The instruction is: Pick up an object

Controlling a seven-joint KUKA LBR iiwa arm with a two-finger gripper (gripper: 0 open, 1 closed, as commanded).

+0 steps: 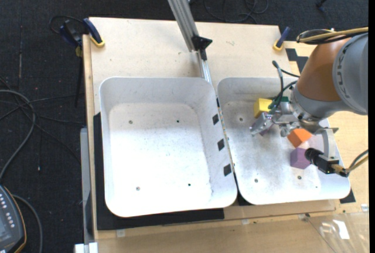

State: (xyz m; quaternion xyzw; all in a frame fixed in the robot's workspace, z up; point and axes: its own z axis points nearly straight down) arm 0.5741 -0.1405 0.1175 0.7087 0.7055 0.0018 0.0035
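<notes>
Gripper [262,125] low in the right bin [281,190], beside the yellow block [262,107]; can't tell its opening or whether it holds anything. Orange block [300,137] and purple block [300,158] sit just right, partly hidden by the arm [328,79].

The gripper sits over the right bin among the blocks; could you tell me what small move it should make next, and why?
Probably a short shift toward the yellow block, then a descent. The gripper hangs just below that block in the right bin, with nothing visibly between its fingers. The orange block and purple block lie further right, partly under the wrist, so yellow looks like the nearest target.
</notes>
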